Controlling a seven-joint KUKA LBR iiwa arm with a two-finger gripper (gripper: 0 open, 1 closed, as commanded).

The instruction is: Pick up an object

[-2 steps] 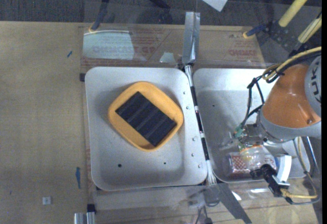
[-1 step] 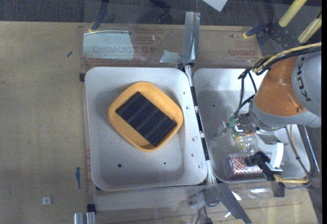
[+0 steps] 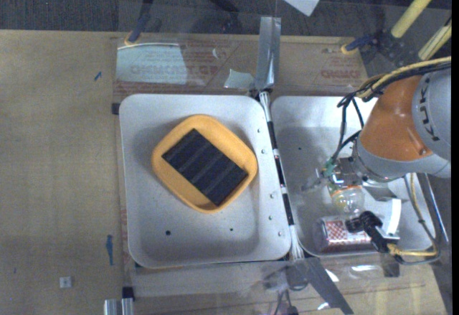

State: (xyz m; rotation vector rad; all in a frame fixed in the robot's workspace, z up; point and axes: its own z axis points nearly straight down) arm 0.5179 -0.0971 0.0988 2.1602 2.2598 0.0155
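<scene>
Claw [image 3: 343, 188] down inside the right bin [image 3: 301, 127], low over its floor under the orange wrist band; whether wide or narrow, cannot tell, and nothing seen between the fingers. Just below it in the view, toward the bin's near wall, a small red patterned packet [image 3: 337, 231], long axis running roughly along that wall, a dark part of the tool just beside its right end. Probably the nearest pick: a short shift toward the near wall. Farther out, well apart across the divider, a yellow tray with a dark ribbed insert [image 3: 204, 163], lying diagonally in the left bin [image 3: 143, 127]
</scene>
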